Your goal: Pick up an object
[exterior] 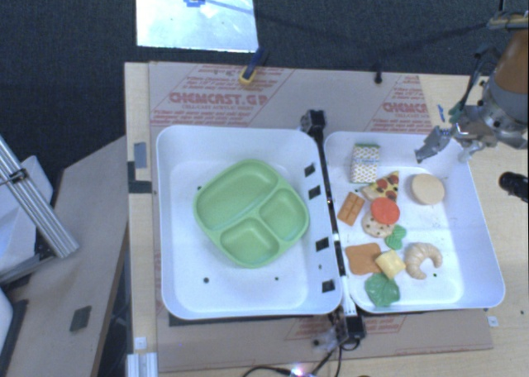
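Jaws (442,140) hang over the far right corner of the right shallow white plastic bin (483,261); whether they are spread cannot be told. Just below them lies a round beige toy bun (428,189). Bare floor runs along the bin's right wall.

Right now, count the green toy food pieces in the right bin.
2. One green piece lies mid-bin beside the red tomato slice; the other green piece sits by the front wall. Smaller ones may hide under neighbours.
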You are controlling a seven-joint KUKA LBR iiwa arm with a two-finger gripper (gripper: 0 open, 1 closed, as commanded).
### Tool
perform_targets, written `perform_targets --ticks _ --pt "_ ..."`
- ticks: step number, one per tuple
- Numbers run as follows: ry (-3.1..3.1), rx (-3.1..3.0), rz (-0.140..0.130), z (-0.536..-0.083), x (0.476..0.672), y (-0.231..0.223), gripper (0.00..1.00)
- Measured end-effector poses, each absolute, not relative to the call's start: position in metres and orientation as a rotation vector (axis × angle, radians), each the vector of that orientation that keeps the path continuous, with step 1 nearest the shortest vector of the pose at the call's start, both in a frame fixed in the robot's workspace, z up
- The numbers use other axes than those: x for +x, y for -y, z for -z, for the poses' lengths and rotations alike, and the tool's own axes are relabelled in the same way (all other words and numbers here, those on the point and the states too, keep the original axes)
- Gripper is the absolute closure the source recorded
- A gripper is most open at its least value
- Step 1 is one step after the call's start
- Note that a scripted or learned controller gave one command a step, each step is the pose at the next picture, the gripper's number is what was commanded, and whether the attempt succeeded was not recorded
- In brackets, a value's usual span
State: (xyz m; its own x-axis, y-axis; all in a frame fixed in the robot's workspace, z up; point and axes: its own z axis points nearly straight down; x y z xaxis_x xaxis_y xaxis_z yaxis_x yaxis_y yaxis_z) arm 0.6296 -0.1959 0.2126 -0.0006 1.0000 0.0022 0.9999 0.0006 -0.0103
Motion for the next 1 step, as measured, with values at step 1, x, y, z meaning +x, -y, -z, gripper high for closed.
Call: perform_targets --ticks 1 --pt "2.226 -2.219 0.002 -0.2205 0.6324 0.1955 0.00"
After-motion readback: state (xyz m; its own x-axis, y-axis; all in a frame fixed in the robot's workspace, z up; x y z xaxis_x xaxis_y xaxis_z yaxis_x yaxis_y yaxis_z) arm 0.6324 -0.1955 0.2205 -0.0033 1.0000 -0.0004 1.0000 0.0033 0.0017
